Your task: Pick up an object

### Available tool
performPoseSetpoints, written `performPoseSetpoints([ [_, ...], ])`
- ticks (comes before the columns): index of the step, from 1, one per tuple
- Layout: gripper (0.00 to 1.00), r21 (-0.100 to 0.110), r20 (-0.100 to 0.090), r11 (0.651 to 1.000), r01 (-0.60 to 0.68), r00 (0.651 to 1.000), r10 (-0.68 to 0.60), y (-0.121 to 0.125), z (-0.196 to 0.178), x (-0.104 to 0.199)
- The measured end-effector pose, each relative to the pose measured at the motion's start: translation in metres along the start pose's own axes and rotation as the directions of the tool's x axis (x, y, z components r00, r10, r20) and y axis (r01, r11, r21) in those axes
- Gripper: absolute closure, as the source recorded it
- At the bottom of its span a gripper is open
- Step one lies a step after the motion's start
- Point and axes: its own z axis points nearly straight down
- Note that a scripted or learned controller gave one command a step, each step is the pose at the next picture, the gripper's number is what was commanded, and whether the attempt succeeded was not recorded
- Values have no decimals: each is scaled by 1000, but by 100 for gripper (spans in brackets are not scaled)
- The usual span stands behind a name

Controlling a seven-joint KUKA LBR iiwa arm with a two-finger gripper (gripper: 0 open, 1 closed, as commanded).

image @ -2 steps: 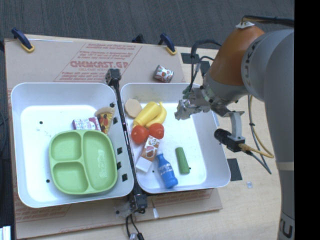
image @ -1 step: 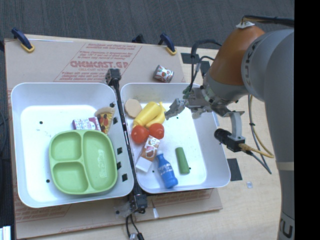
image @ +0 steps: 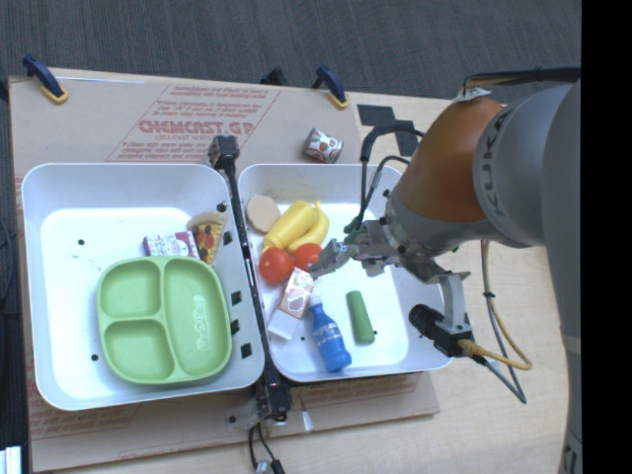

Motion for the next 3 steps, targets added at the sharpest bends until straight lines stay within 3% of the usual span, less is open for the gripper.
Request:
performPoseSetpoints([
  [1, 0, 0, 1, 1000, -1, 1000, 1, -33, 108, -80],
  [2, 100, 2, -1, 1000, 7, 1000, -7, -32, 98, -78],
  [3, 100, -5, 0, 1000, 0, 1000, 0, -35, -2, -33],
])
